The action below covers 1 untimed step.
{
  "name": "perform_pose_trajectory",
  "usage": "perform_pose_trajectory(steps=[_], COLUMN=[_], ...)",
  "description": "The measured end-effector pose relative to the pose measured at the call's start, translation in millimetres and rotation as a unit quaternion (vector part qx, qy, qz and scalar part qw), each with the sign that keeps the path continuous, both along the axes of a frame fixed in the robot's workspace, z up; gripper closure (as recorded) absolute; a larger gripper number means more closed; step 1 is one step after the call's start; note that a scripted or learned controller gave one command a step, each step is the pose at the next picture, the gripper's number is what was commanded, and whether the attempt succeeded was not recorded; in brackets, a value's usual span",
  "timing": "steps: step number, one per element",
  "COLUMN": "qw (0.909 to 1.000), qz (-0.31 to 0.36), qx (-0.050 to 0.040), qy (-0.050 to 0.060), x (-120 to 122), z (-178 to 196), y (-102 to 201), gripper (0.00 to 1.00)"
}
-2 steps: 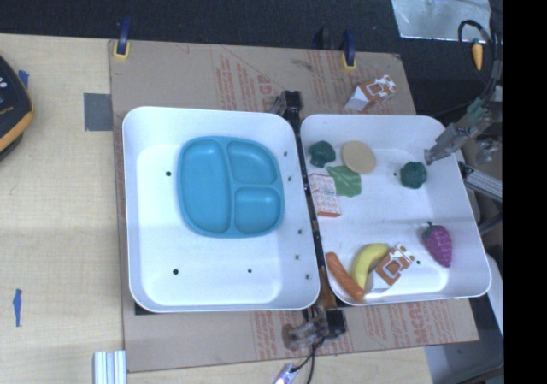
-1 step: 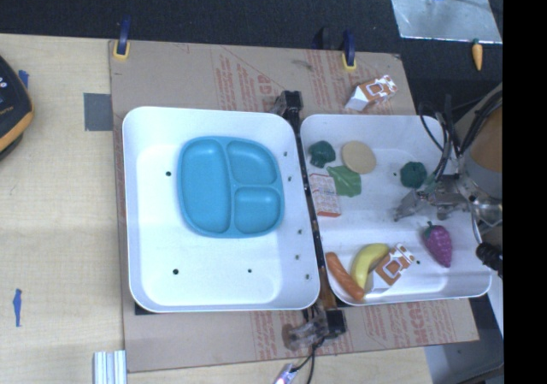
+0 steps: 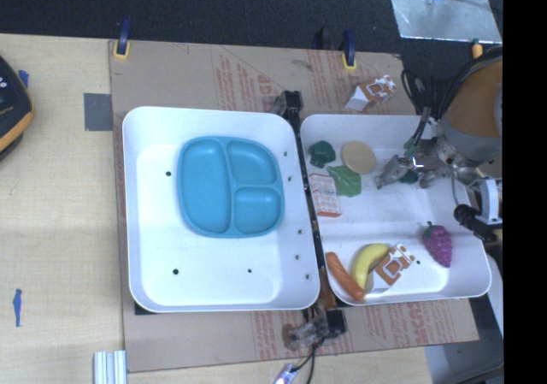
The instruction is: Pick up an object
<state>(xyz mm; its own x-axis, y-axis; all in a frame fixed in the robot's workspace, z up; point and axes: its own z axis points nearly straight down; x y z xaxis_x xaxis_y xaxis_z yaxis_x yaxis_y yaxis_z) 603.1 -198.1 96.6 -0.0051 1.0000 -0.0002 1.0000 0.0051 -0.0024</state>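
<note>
You have two white bins side by side on the bench; take the right bin (image 3: 389, 211) as your landmark. The gripper (image 3: 395, 174) sits over the upper middle of that bin, reaching in from its right side, with its two metal fingers (image 3: 389, 177) spread apart and pointing toward the bin's left; nothing lies between them. Just left of the gripper you see a tan round disc (image 3: 359, 156); further left, near the bin's upper left corner, a dark green piece (image 3: 321, 152); below the disc, a lighter green leaf-shaped piece (image 3: 346, 179); against the bin's left wall, a small white and red packet (image 3: 324, 195). Along the bin's lower edge you find an orange carrot (image 3: 344, 278), a yellow banana (image 3: 367, 261) touching it, and a small brown and white carton (image 3: 394, 267) just beside the banana; a purple bunch of grapes (image 3: 438, 245) lies near the bin's right side, well apart from the gripper. Outside the bin, beyond its upper edge, a second carton (image 3: 371, 94) rests on the cardboard. To the bin's left, the left bin (image 3: 154, 271) holds a blue divided plate (image 3: 231, 186).
</note>
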Motion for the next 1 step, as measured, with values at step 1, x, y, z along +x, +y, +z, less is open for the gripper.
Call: perform_pose_trajectory(steps=[1], qw=[1.0], qz=[-0.001], qx=[0.0004], qy=[0.0], x=[53.4], z=[-4.2], y=[13.7], gripper=[0.0])
